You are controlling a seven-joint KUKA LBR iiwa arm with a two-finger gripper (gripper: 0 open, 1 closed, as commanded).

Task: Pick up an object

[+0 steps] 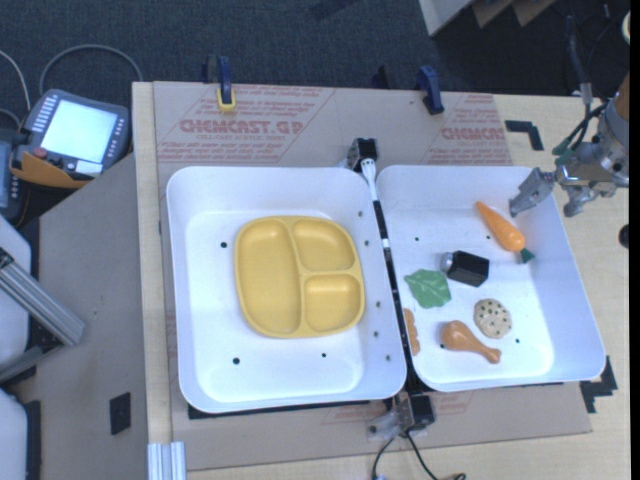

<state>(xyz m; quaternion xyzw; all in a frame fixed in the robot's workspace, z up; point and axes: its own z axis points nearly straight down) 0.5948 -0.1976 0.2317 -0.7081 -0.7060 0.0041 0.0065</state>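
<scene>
1. Far to the gripper's left you have the yellow divided plate [299, 275], alone in the left bin [190, 208]; it is the thing farthest from the gripper.
2. Moving right into the right bin [565, 353], the green leaf [428, 288], black block [467, 266], cookie [492, 317] and drumstick [470, 339] lie below and left of the gripper, near one another.
3. The carrot [499, 226] is your nearest candidate: it lies just below and left of the gripper, its long axis slanting from upper left down to lower right, the green tip toward the bin's right wall.
4. The gripper [556, 192] hangs over the right bin's upper right corner with its fingers spread apart and nothing between them. By my judgement, a short move down-left brings it over the carrot, and closing across the slant looks best.
</scene>
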